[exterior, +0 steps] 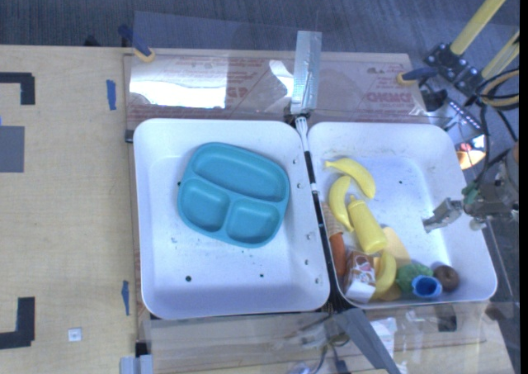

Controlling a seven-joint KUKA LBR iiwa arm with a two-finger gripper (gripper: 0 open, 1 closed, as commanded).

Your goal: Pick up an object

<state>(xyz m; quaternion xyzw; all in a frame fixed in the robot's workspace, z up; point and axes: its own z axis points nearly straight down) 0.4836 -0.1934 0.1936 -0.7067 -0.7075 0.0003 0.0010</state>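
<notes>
The right bin (pixel 412 143) holds a pile of toy food along its left and front sides. Two yellow bananas (pixel 351 174) lie near the divider, with a yellow bottle (pixel 365 226) beside them. Nearer the front are an orange carrot (pixel 338 253), a small white and red can (pixel 360 275), a green piece (pixel 407 273), a blue cup (pixel 425 286) and a brown round piece (pixel 446 276). My gripper (pixel 444 215) hangs low over the right side of this bin, apart from the pile, with nothing seen in it.
A blue divided plate (pixel 233 193) lies in the left bin (pixel 157 224). A raised divider (pixel 310 191) separates the bins. Clear plastic sheeting and a grey post (pixel 305 71) stand behind them. Cables and a yellow strut (pixel 487 9) are at the upper right.
</notes>
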